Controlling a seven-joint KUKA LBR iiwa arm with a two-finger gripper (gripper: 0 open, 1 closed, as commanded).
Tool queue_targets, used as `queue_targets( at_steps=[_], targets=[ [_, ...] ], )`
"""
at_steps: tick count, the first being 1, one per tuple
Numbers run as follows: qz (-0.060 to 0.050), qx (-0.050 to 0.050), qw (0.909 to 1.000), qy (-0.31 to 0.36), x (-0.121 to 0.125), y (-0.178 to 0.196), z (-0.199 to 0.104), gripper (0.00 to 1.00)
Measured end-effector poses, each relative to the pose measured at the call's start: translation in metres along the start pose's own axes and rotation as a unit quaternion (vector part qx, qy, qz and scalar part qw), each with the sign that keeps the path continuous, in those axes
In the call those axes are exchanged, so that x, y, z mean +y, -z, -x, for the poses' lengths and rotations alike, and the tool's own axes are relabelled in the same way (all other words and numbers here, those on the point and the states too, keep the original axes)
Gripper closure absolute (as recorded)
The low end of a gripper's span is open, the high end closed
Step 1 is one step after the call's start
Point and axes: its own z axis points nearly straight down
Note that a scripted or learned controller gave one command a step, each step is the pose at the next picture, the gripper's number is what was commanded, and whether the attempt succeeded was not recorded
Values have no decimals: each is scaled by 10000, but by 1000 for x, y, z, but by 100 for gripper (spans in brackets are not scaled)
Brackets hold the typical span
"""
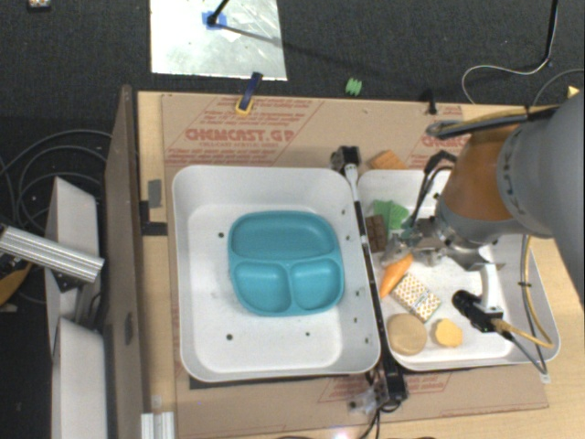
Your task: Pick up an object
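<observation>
Your gripper sits low in right bin, just far of orange wedge & checkered block, green piece far-left of it; can't tell if it's open or closed; teal tray in left bin.

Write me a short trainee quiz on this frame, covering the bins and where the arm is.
1. True or false: the teal tray lies in the left bin.
2. The gripper is above: A the left bin, B the right bin, C neither bin.
3. Fill in: the teal tray has ___ compartments.

Key: 1 true. 2 B. 3 three, one wide and two smaller.
</observation>
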Motion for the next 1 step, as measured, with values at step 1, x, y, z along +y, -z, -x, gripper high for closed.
queue_targets(
  at_steps=[1],
  targets=[
    [14,8,10000,6,1,11,-1,100]
  ],
)
